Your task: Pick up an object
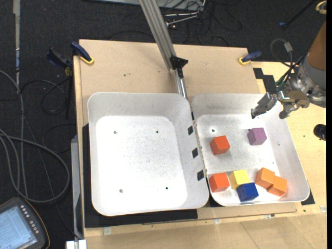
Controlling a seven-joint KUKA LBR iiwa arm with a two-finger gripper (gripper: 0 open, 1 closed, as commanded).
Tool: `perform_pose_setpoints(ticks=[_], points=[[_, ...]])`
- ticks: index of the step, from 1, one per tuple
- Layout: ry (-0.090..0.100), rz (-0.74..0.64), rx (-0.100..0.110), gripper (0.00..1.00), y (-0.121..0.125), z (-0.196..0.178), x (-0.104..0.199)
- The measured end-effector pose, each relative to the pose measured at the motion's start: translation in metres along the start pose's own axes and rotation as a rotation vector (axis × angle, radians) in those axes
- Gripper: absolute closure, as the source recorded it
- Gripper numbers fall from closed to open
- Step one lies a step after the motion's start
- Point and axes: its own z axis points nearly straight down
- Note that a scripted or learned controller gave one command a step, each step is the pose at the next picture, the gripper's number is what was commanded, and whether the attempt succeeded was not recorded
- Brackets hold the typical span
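Gripper (pixel 273 108) spread wide, holding nothing, above right bin (pixel 295 154) — purple cube (pixel 257 136) just below, matte, small

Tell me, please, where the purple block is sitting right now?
The purple block lies in the right bin, toward its far right side, right of the lone orange block and just below the pincer.

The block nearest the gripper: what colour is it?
Purple. The block sits in the right bin, seen in the camera view.
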Motion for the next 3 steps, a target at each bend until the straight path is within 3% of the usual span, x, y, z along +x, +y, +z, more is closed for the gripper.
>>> perform_pose_setpoints(ticks=[1, 3], points=[[-0.001, 0.000, -0.005, 0.00, 0.001, -0.002, 0.000], [0.000, 0.001, 0.001, 0.00, 0.009, 0.121, 0.011]])
